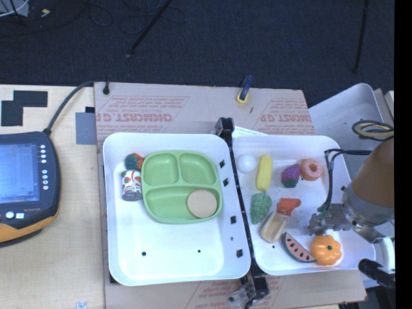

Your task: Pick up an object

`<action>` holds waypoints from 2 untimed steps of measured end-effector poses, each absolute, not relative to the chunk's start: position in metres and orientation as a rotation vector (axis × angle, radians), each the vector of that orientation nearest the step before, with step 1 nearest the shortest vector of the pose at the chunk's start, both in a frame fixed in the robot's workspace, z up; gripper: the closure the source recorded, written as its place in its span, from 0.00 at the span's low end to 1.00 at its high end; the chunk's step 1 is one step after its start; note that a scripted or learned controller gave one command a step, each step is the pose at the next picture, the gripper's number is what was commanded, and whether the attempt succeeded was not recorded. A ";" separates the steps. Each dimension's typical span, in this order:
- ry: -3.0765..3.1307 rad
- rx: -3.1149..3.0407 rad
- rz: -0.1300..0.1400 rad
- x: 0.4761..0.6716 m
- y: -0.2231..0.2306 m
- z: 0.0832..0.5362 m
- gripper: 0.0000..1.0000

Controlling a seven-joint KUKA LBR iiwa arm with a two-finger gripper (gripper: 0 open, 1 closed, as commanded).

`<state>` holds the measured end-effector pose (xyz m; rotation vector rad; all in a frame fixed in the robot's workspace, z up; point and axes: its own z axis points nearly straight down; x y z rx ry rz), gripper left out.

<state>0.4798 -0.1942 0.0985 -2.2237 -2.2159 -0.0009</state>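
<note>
Your gripper (pixel 322 224) hung low over the right bin's (pixel 335 148) right edge, just above the toy pumpkin (pixel 326 250) beside the watermelon slice (pixel 297 247), probably lined up for it; I couldn't tell how the jaws stood.

Arm (pixel 380 185) cut off at right edge, pincer (pixel 322 224) fingers indistinct (blurred metal)

Teach pendant (pixel 22 188) left of bins; blue-yellow clamp (pixel 244 90) on cardboard sheet (pixel 193 111).
</note>
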 end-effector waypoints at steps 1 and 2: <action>-2.223 -2.221 -0.001 0.483 -0.190 0.142 1.00; -2.225 -2.223 -0.003 0.485 -0.194 0.205 1.00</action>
